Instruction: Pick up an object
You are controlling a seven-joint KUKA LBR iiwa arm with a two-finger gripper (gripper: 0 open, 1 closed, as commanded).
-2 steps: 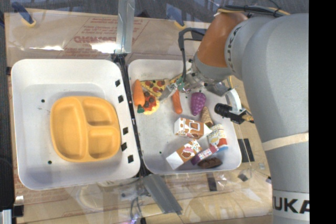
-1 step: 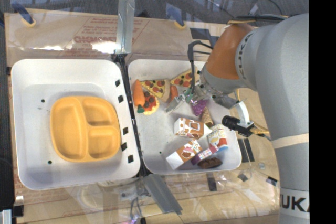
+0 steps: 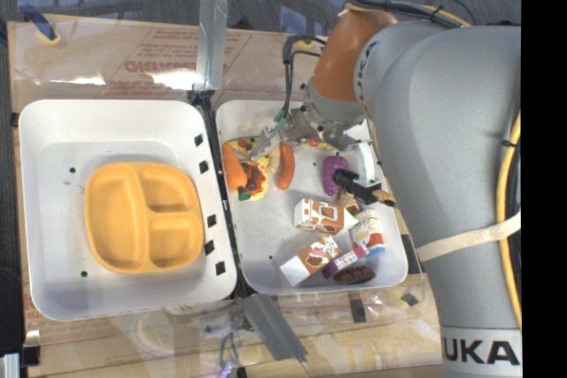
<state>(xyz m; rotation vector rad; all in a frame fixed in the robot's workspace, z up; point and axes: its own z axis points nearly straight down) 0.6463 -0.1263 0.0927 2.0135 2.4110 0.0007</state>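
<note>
The right bin (image 3: 266, 230) holds several toy foods. An orange carrot (image 3: 232, 165) lies at its left wall beside a small multicoloured cluster (image 3: 253, 180). A red-orange sausage (image 3: 285, 165) lies just right of them, and a purple piece (image 3: 332, 173) sits further right. My gripper (image 3: 283, 134) hangs low over the bin's far part, just above the sausage and the cluster. The arm's grey body and orange wrist band (image 3: 347, 57) hide the bin's far right corner. Nothing is visibly held.
Brown-and-white cartons (image 3: 317, 215) (image 3: 310, 261) (image 3: 368, 230) and a dark brown piece (image 3: 354, 275) crowd the right bin's near corner. The left bin (image 3: 53, 137) holds a yellow divided tray (image 3: 142, 215). A black divider (image 3: 217, 190) runs between the bins.
</note>
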